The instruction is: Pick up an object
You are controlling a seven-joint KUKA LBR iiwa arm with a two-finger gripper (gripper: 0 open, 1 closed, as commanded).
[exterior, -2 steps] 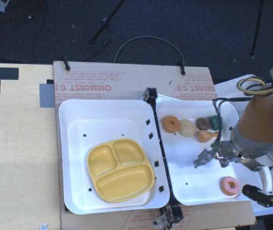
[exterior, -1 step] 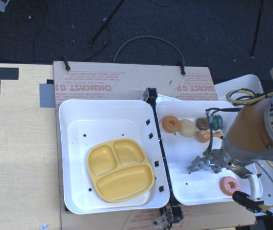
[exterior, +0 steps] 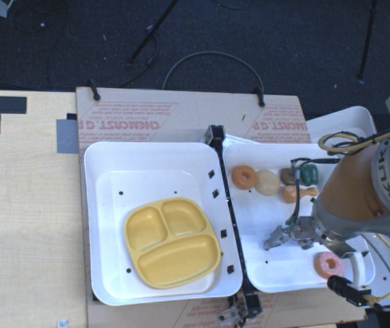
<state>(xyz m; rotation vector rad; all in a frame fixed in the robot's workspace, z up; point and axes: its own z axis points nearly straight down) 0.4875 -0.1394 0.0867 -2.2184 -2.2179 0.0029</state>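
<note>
In the right bin (exterior: 263,279) my gripper (exterior: 277,240) hangs low over bare white floor near the middle, fingers open with nothing between them. An orange doughnut (exterior: 244,177) and a cream ball (exterior: 268,182) lie at the bin's far side. Right of them are a small orange piece (exterior: 292,193) and a green object (exterior: 309,175). A pink doughnut (exterior: 329,265) lies at the near right, partly under the arm. The gripper touches none of these things.
The left bin (exterior: 106,183) holds a yellow divided plate (exterior: 172,241). A black divider (exterior: 224,203) separates the two bins. The grey and orange arm (exterior: 352,190) covers the right bin's right side, with cables (exterior: 339,141) above it.
</note>
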